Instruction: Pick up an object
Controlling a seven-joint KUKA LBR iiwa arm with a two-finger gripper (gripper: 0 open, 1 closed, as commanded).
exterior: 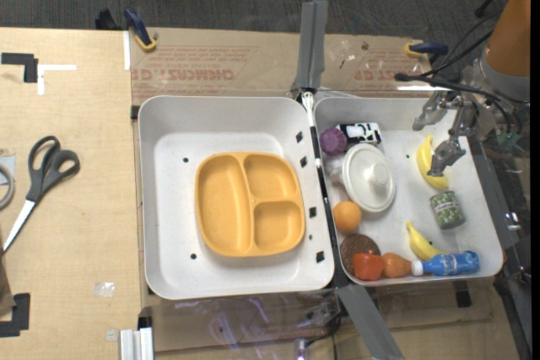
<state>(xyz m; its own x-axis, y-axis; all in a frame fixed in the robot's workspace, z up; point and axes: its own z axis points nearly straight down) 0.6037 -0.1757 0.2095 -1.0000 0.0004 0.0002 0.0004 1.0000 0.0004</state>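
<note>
Right bin (pincer over banana)

My gripper hangs over the right bin, just above a banana near the far wall. Below that lies bare floor until the green can. The near wall is crowded: a second banana, a blue bottle, tomatoes. The white lidded bowl blocks the middle. In the left bin, room runs all round the yellow tray
</note>
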